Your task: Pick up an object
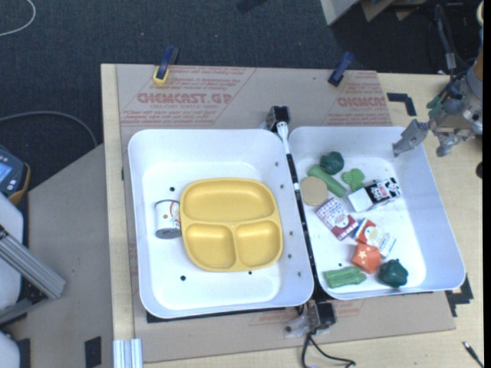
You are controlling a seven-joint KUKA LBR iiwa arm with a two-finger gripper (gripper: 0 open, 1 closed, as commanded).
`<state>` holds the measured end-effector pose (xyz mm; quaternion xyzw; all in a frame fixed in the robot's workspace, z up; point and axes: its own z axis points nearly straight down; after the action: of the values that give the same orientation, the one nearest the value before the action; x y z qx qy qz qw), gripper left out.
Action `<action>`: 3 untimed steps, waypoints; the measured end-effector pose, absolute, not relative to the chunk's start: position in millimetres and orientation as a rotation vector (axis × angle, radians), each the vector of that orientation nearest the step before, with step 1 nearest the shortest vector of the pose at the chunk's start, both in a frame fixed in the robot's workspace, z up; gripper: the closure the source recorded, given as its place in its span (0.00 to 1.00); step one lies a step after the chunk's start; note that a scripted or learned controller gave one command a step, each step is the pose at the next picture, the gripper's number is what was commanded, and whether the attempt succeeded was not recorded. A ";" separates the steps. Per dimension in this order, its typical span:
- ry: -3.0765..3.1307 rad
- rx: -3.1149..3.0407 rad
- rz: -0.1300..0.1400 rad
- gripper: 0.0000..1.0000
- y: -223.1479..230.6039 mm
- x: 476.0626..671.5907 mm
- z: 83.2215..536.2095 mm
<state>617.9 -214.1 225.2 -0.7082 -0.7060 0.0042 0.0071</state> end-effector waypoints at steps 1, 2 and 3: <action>-2.220 -2.219 0.003 0.00 -213.3 620.4 233.0; -2.218 -2.213 0.007 0.00 -210.2 629.6 180.4; -2.216 -2.214 0.008 0.00 -216.1 633.4 118.4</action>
<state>633.4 -216.1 118.4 -0.7068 -0.7074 0.0025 0.0046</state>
